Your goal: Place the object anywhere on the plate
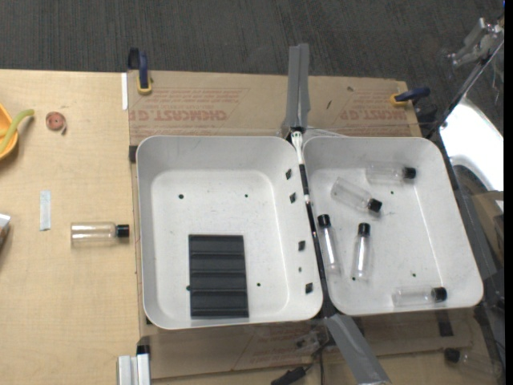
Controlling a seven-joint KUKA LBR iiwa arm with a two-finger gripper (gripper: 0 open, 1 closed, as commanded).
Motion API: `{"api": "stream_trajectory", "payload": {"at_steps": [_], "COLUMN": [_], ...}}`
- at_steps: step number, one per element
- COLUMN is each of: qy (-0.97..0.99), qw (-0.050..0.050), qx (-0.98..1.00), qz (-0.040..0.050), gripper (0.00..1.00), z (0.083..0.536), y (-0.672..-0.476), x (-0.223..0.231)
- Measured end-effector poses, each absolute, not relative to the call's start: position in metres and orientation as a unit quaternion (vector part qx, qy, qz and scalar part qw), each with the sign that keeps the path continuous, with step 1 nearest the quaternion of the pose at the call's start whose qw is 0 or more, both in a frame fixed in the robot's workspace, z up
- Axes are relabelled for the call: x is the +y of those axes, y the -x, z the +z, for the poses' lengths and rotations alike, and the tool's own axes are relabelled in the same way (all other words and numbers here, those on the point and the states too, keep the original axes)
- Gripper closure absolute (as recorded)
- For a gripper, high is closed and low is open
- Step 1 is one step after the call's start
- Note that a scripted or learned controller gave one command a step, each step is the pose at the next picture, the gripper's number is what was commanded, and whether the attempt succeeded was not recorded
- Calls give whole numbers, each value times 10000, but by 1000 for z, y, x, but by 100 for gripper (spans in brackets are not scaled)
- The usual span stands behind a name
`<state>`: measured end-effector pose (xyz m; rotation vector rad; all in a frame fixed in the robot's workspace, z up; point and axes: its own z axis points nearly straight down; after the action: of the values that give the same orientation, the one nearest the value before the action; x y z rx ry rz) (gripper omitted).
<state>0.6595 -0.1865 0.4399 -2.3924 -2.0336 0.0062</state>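
I see five clear cylindrical vials [361, 249] with black caps lying scattered in the smooth white right bin [433, 215]. The plate [217, 275], a black, ribbed rectangle, lies flat in the left bin [216, 183], well apart from them. I cannot tell how the jaws stand.

bins [152, 215]: smooth white plastic | plate [217, 276]: matt black, ribbed | vials [361, 249]: clear, glossy | bench [64, 295]: matt wood
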Motion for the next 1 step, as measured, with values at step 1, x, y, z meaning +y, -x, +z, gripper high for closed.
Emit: {"api": "stream_trajectory", "payload": {"at_steps": [1], "qy": [7854], "qw": [-1], "qx": [-6190], "qz": [14], "gripper": [0], "z": [440], "y": [-659], "x": [-218]}}
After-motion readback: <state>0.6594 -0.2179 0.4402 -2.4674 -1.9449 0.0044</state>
